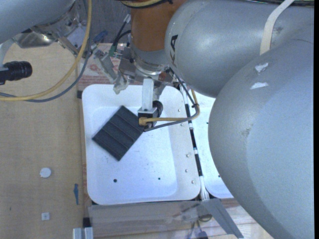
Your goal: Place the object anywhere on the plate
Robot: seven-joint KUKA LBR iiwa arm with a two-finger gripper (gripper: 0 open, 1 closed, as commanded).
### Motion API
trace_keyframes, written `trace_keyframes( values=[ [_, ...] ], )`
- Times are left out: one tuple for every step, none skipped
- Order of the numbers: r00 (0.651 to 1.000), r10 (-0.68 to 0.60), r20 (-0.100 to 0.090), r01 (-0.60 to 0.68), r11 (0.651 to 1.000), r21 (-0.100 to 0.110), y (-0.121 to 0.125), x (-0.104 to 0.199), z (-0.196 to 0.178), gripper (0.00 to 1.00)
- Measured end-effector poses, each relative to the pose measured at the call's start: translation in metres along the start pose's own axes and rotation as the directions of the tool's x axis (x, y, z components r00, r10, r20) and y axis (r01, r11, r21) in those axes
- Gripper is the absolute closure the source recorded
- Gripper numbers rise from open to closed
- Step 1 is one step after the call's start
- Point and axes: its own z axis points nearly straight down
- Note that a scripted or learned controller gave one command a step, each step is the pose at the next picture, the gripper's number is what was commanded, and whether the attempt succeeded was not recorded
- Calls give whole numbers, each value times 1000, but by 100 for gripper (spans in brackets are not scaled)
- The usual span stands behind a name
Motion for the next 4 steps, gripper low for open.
trace_keyframes(
  values=[
    [993, -118, -12, 117, 992, -35, -24, -18, 18, 0],
    [994, -113, -10, 113, 993, -40, -22, -19, 8, 100],
    [997, -71, 0, 71, 997, 4, -105, -35, 71, 100],
    [994, -105, -1, 105, 994, 4, -93, -155, 167, 100]
  ],
)
